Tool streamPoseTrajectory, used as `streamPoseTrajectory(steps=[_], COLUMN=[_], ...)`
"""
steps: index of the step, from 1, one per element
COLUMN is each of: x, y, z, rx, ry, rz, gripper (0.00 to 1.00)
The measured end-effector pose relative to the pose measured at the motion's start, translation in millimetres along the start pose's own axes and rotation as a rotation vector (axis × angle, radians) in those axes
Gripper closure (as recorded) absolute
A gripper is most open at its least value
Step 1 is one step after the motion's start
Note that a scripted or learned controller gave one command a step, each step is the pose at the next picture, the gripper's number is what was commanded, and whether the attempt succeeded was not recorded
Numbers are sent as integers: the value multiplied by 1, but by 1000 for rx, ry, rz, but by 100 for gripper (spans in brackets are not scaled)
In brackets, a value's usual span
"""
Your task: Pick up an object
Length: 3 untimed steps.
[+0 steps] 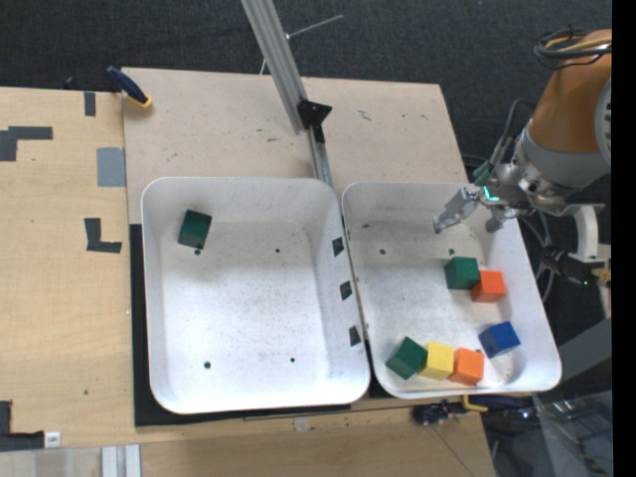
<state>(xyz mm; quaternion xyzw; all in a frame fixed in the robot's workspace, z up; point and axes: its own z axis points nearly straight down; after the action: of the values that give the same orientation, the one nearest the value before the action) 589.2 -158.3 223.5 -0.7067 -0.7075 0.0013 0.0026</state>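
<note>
The gripper point(467, 210) hangs over the upper part of the right bin point(397, 207), fingers spread apart and grasping nothing. The nearest candidates, a green cube point(461, 271) and an orange cube point(488, 285), sit touching each other just below it. That contact is the risk: a finger descending between them could strike one, push both aside, or clamp a corner and slip.

White bins point(149, 296), three green blocks point(195, 229), two orange blocks point(488, 285), one yellow block point(438, 359), one blue block point(499, 338)
</note>
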Motion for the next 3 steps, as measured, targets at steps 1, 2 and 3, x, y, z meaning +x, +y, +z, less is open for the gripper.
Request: streamPoseTrajectory(steps=[1,2,3], x=[0,-10,-15], y=[1,2,2], z=[-3,51,108], rx=[-4,1,-16], ry=[-1,-2,-11], rz=[-2,1,1], gripper=[0,0,0])
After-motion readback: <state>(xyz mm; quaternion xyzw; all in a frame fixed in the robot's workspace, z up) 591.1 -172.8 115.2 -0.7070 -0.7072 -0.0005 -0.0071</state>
